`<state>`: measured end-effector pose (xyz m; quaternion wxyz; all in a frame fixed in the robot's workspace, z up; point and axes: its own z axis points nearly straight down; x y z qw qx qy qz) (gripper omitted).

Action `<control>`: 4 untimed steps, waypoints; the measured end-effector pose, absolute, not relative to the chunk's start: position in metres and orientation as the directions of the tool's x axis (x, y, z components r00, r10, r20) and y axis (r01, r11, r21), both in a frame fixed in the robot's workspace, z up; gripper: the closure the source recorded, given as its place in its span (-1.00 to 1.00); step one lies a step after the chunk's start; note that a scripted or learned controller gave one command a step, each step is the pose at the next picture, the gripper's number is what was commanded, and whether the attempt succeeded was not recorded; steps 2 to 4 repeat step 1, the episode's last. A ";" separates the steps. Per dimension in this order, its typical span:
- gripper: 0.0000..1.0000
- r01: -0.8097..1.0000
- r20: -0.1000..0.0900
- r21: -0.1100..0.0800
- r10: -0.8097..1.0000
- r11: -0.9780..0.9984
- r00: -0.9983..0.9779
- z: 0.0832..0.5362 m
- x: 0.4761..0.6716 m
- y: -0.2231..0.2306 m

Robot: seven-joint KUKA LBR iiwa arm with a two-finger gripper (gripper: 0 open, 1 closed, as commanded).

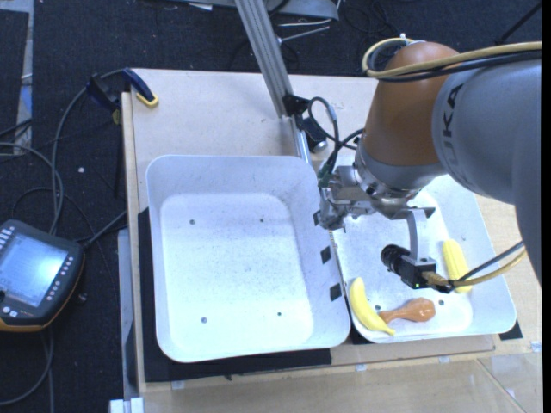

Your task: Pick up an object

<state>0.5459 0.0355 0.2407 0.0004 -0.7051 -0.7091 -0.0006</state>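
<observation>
The right bin holds three things. A yellow banana lies at its front left corner. Beside it is a tan, drumstick-shaped toy, touching the banana's tip. A yellow oblong piece lies farther right, near the arm's yellow cable. My gripper hangs over the left edge of the right bin, close to the wall shared by the two bins, up and left of the banana. The wrist hides the back of the right bin.
The left bin is a wide white tray to the gripper's left. A slanted metal rail rises behind the bins. A clamp grips the bench's far left corner. A teach pendant lies on the floor at left.
</observation>
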 end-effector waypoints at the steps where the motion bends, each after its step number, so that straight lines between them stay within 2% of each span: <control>1: 1.00 1.000 0.001 -0.001 1.000 0.004 -0.004 0.230 0.532 0.082; 4: 1.00 1.000 0.001 -0.001 1.000 0.004 -0.004 0.230 0.532 0.082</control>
